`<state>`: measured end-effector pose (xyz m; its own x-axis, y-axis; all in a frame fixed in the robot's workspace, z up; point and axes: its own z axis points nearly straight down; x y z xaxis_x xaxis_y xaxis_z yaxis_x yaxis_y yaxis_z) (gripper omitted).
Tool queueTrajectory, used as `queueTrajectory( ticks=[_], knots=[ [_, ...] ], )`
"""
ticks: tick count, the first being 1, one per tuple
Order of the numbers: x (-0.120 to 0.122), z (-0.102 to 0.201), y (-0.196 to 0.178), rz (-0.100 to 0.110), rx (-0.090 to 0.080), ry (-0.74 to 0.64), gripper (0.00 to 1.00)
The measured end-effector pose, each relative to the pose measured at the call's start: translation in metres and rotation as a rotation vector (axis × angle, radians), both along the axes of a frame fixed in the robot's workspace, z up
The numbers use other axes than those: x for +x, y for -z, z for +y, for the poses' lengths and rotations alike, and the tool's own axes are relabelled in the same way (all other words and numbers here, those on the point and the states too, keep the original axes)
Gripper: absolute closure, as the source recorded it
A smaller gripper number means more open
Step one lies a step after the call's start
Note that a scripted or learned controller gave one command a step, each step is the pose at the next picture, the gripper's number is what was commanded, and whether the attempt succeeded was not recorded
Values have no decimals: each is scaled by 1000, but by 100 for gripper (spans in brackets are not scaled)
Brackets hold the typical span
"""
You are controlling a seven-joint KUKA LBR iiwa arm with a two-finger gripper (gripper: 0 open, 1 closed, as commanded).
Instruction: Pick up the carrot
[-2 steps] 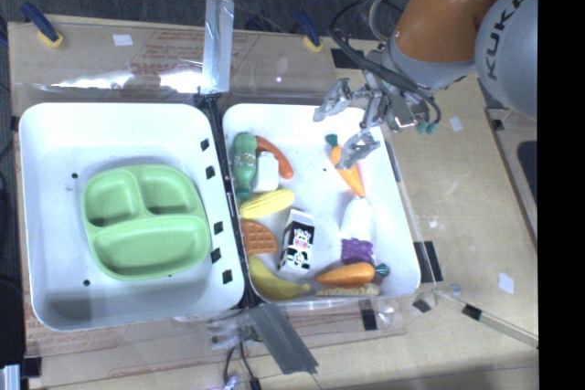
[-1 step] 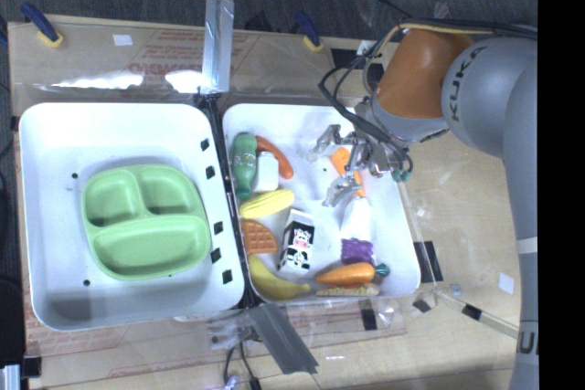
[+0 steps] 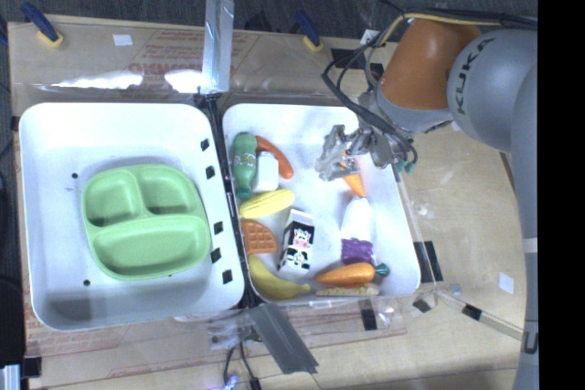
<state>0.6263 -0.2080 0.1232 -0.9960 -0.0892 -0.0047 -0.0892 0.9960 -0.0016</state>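
Nearest the camera, I am reading the carrot point(image 3: 345, 274) as the orange tapered piece with a green stub at its right end. It is lying on its side along the near wall of the right bin point(image 3: 408, 233), almost parallel to that wall. A banana point(image 3: 274, 282) is sitting just beside its left tip, and a purple piece point(image 3: 357, 249) is touching or nearly touching it from behind.

Going further back, a cow-print carton point(image 3: 297, 242) and a white bottle point(image 3: 356, 216) are occupying the middle of the bin. A small orange wedge point(image 3: 355, 184) is lying beyond the bottle.

The tool point(image 3: 341, 152) is hanging over the far half of the bin, just beyond that wedge and well apart from the carrot. It is showing as a metallic blur, so I cannot tell whether it is wide or narrow. I am seeing nothing held in it.

Beyond it, the orange band point(image 3: 422, 59) of the arm is reaching in from the right, over the worktop point(image 3: 457, 196).

Handling judgement: I am taking the carrot for a light, rigid, smooth toy, likely to roll or slip out. I am planning to close across its thick middle, square to its length. The near wall is leaving little clearance on that side.
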Motion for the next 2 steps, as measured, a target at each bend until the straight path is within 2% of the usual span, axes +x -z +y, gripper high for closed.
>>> queueTrajectory(
  ticks=[1, 2],
  knots=[
    [-50, -1, 31, 6, 1, -516, 100],
    [-83, 3, -53, -4, -5, -428, 100]
  ],
)
